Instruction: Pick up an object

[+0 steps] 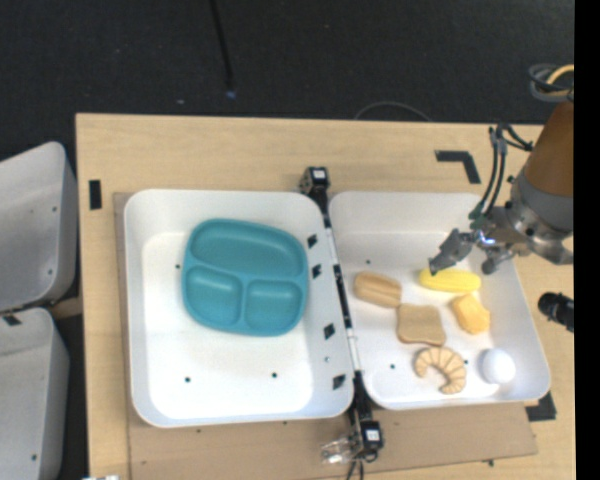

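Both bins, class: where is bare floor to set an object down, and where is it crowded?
Left bin: bare floor in front of and left of the teal divided plate. Right bin: bare along the far wall, behind the bread roll. Crowded: its right half, where banana, cheese, toast, croissant and egg cluster under the gripper.

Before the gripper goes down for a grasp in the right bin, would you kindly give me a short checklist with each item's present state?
1. Gripper over the right bin: ok, it hovers by the upper right part of it.
2. Target near the gripper: ok, the yellow banana lies just below it.
3. Nothing held yet: ok, no object sits between the fingers.
4. Room around the banana: not ok, the yellow cheese wedge lies close beside it.
5. Other items out of the path: ok, the bread roll, toast slice, croissant and white egg lie apart.
6. Contact with the banana: cannot tell.
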Motion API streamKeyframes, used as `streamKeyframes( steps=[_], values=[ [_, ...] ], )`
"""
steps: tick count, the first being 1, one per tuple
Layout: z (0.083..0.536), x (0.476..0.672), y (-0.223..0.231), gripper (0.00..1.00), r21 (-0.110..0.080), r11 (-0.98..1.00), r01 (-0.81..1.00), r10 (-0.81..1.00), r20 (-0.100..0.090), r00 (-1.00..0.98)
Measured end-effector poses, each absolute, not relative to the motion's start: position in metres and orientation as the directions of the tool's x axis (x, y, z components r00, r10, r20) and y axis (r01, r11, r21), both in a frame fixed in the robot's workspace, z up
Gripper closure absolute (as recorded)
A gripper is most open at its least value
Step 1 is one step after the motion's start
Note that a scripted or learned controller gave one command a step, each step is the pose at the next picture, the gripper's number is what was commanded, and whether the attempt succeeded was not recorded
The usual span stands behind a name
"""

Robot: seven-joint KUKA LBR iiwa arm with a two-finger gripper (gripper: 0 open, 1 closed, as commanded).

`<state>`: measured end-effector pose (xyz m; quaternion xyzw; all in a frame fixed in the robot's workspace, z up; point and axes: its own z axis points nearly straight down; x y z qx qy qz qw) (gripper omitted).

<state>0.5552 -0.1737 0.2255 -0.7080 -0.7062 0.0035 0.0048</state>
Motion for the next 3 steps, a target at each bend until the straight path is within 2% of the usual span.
streamKeyframes(
  steps=[1,3],
  values=[
    [0.233,0.558,-0.173,0.00,0.001,0.001,1.000,1.000,-0.001,-0.001],
    [0.114,0.556,-0.182,0.00,-0.003,-0.002,1.000,1.000,-0.001,0.002]
  ],
)
